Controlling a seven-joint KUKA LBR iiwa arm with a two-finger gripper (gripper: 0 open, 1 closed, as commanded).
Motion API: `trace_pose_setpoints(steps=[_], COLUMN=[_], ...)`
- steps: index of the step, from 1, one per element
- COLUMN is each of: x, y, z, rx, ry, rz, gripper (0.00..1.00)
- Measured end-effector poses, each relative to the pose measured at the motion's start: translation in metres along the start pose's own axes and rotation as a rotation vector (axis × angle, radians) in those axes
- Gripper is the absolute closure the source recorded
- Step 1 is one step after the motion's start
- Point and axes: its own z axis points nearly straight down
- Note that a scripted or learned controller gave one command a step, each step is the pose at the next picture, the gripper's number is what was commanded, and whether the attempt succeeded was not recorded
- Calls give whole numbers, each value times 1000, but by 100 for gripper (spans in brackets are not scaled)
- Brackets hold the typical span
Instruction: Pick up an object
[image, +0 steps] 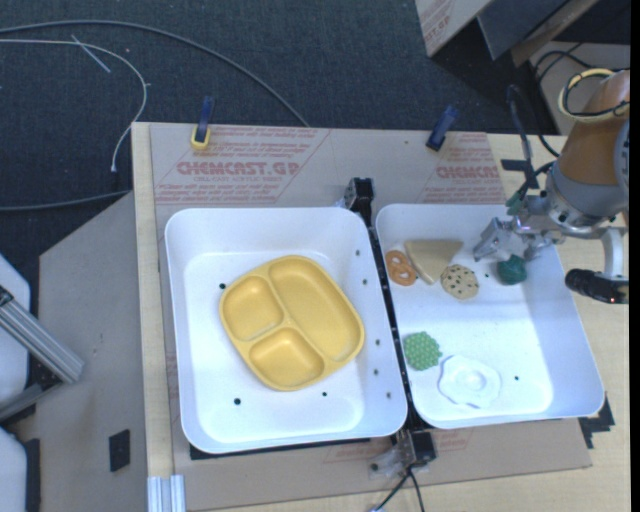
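Gripper hovers just above the small green object; I cannot tell how the jaws stand.

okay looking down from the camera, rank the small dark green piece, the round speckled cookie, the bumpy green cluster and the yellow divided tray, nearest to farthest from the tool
Measured from the tool in the right bin:
1. Small dark green piece, just beside the tool.
2. Round speckled cookie, slightly farther left.
3. Bumpy green cluster, near that bin's left wall.
4. Yellow divided tray, in the left bin.
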Motion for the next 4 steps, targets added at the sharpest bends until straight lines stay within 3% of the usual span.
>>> trace_pose_setpoints(steps=[1,2,4], x=[1,1,-3], y=[2,5,17], z=[46,30,-81], rx=[-7,-15,-14], ry=[0,-1,-5], rz=[1,-2,-1], gripper=[0,100,100])
